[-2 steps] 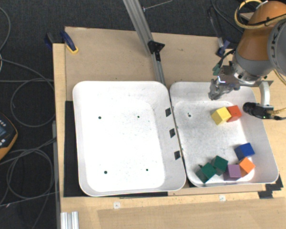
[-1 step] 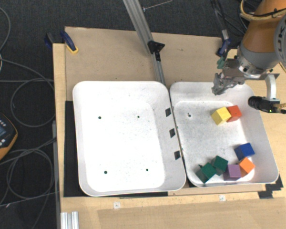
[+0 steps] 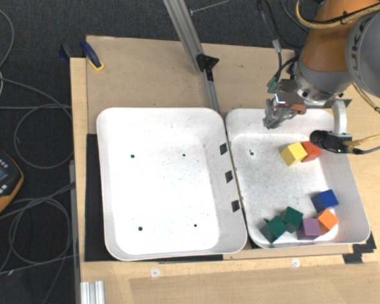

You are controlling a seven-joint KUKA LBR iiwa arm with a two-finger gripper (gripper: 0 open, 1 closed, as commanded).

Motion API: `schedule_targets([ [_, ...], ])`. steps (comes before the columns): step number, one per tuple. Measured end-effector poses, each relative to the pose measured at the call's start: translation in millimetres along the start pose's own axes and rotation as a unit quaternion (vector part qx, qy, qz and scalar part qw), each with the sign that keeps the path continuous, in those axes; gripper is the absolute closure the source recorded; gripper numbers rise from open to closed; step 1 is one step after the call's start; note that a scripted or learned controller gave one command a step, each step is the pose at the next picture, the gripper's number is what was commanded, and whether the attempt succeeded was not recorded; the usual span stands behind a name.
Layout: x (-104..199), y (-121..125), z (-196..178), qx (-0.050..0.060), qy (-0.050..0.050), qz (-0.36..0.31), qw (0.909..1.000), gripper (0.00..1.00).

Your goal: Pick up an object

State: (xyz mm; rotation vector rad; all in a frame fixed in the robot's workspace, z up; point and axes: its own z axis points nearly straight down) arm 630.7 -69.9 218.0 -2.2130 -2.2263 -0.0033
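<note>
Green blocks (image 3: 282, 223) lie well apart from the gripper (image 3: 273, 120); its grip state cannot be told

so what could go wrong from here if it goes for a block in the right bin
The gripper hangs near the right bin's far rim, so a straight drop may land on bare floor. The yellow block touches the red block; fingers closing there could shove one aside. The green blocks, purple block and orange block crowd the near wall, leaving little finger room.
</note>
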Motion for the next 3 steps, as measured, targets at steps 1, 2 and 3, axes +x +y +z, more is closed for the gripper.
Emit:
schedule_targets([
  [1, 48.3, -2.7, -13.4, -0.001, -0.001, 0.0, 1.0, 1.0],
  [2, 93.7, -5.2, -20.7, -0.001, -0.001, 0.0, 1.0, 1.0],
  [3, 145.6, 2.6, -21.9, -0.001, 0.0, 0.0, 1.0, 1.0],
])
